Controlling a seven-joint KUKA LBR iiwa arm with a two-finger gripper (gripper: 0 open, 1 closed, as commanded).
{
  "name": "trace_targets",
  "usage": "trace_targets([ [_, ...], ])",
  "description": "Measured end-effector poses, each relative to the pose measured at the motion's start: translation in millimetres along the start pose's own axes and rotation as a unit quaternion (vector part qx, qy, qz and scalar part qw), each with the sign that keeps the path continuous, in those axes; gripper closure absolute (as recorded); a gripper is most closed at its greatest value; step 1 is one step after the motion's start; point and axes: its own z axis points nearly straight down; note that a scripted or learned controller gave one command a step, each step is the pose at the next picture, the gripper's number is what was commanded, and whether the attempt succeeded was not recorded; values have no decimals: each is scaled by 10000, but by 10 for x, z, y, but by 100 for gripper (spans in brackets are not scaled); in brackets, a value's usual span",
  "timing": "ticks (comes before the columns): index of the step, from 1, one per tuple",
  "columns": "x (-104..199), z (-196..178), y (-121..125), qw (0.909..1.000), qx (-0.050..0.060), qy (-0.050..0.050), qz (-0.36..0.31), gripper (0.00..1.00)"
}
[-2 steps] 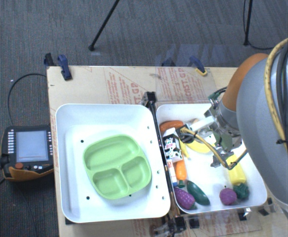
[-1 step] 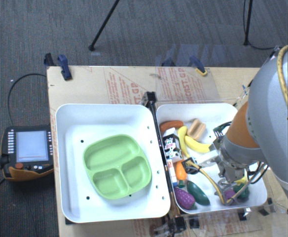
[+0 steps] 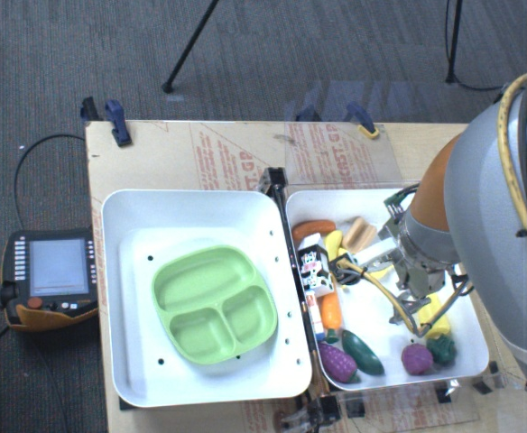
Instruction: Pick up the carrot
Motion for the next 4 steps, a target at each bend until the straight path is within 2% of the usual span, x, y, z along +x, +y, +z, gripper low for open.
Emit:
trace_targets([
  [1, 52, -377, -625, 9999, 13, -4, 159, 0],
  [3, -360, -357, -1029, 9996, 7, -33, 263, 0],
  [4, -361, -357, -1027, 9997, 4, -34, 261, 0],
])
